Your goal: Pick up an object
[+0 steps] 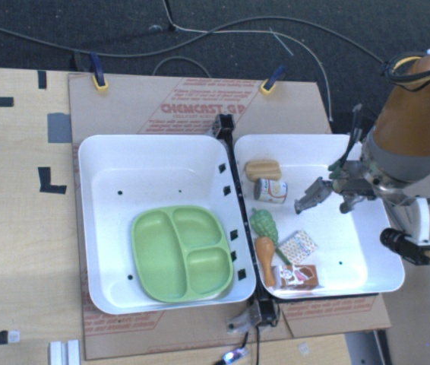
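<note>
Carrot (265, 259) lies at the near left of the right bin (367, 276), beside a patterned packet (297, 247); broccoli (263, 223), can (271, 191) and bread (263, 169) sit farther back. Claw (327, 196) hovers right of the can, open, holding nothing.

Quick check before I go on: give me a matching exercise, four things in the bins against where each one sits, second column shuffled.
Things:
1. plate
2. carrot
3. can
4. bread roll

Places:
A. right bin, nearest the far wall
B. left bin, toward the near side
C. right bin, just in front of the bread roll
D. right bin, along the divider, near corner

Pairs: 1-B, 2-D, 3-C, 4-A
</note>
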Robot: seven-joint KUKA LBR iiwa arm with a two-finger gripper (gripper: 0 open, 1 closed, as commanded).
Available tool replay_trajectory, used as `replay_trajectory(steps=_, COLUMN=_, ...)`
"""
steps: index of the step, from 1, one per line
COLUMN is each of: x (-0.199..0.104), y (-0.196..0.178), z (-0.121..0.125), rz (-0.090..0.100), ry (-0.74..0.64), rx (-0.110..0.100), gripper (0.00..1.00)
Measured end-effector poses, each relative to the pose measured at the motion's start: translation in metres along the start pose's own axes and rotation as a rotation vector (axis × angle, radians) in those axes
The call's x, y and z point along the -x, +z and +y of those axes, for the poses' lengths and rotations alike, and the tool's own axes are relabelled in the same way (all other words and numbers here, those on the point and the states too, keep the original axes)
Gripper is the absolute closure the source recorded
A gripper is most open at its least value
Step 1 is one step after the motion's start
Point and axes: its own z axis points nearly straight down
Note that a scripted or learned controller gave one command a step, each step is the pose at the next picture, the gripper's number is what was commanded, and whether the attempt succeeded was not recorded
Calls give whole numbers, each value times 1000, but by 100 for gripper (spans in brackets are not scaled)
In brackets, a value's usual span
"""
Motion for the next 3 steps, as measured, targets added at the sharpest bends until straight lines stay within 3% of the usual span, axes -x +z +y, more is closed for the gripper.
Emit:
replay_trajectory(steps=1, x=0, y=-7, z=2, rz=-2, ry=-4, rx=14, gripper=0)
replay_trajectory(steps=3, x=-4, y=97, z=7, rz=-3, ry=-2, rx=11, gripper=0)
